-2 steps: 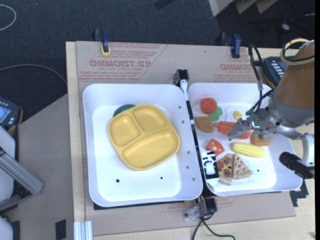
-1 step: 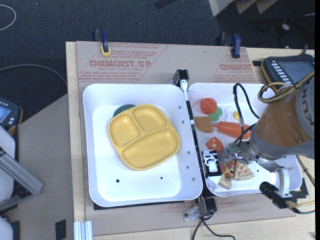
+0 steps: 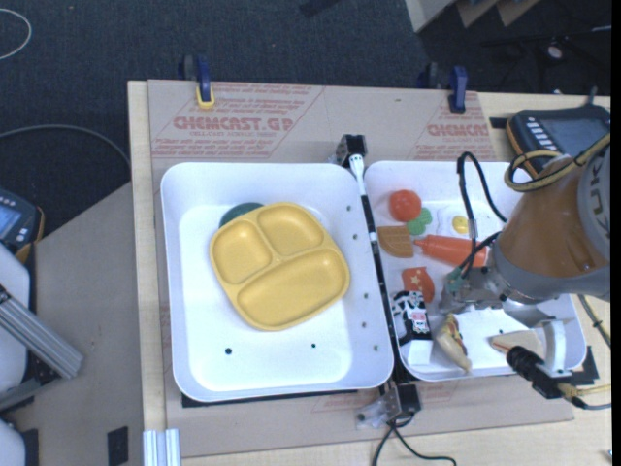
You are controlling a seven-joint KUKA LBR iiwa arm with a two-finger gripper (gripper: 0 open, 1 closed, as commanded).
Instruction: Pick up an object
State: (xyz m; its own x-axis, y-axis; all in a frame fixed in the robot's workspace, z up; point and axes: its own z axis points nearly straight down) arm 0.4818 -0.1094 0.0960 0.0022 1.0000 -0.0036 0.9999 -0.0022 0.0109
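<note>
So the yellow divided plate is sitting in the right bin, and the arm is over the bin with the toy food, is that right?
Not quite. The camera view shows the yellow divided plate in the left bin, not the right one. The rest holds: the arm is over the right bin, the one with the toy food such as the tomato and the carrot.
</note>
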